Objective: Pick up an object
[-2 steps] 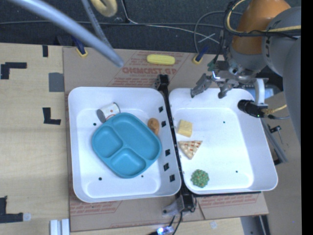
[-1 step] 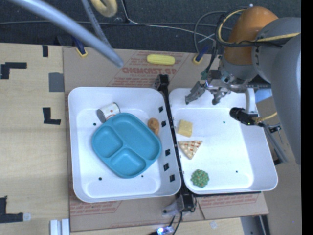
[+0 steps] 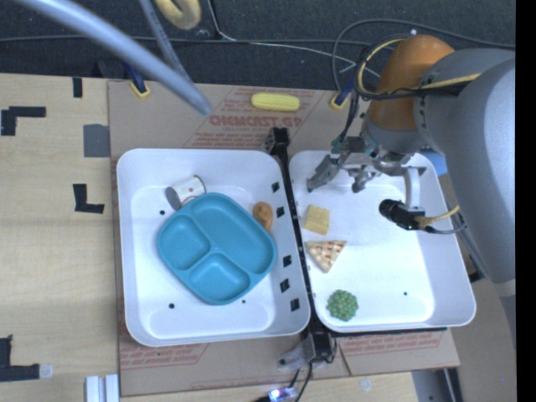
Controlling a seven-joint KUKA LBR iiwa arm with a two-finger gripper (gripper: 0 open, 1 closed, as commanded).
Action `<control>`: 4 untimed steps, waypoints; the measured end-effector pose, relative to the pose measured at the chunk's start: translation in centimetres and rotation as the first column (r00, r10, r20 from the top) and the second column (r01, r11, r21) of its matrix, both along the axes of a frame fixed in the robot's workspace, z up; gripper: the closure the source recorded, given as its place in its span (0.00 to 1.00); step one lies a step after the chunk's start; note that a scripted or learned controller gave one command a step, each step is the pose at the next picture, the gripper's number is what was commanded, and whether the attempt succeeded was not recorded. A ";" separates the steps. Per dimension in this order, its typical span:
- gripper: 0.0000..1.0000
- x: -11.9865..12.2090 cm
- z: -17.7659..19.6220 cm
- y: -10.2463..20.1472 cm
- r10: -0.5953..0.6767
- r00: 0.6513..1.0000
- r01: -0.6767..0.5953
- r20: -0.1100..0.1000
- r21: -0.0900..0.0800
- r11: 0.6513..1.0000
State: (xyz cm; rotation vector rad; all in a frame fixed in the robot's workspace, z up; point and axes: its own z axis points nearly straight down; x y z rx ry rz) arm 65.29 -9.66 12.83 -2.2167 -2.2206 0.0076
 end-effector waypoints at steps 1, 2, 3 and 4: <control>1.00 0.1 1.3 0.0 0.002 1.000 -0.002 0.004 0.000 1.000; 1.00 0.5 7.1 -0.8 0.000 1.000 0.000 0.011 -0.001 1.000; 1.00 0.6 10.7 -0.7 0.000 1.000 0.000 0.010 0.000 1.000; 1.00 -1.4 11.3 3.5 0.003 1.000 -0.003 0.005 0.002 1.000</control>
